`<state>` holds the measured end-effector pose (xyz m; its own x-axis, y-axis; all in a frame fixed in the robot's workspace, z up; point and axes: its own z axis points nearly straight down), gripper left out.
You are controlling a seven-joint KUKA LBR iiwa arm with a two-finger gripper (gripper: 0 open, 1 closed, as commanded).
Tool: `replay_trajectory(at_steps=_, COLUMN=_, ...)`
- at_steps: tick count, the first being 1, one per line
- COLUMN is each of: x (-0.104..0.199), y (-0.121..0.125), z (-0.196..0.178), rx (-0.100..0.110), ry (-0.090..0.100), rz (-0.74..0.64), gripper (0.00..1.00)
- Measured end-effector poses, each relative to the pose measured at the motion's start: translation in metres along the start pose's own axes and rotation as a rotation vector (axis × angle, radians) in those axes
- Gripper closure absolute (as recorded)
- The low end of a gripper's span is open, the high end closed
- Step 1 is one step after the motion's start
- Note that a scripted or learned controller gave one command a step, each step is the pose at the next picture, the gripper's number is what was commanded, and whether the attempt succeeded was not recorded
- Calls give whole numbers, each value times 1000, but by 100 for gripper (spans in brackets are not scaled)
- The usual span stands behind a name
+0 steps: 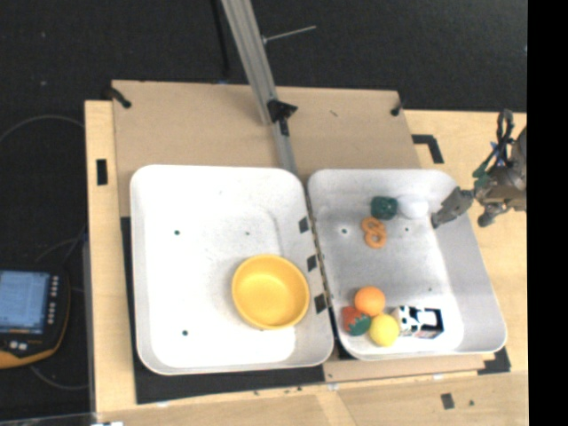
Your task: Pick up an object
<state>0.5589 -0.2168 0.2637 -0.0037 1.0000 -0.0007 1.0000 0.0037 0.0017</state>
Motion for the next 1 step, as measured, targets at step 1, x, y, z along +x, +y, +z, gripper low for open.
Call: replay_trajectory(at_steps=1, x=0, y=0, z=0, rx=0, ry=0, rz=0, gripper=0)
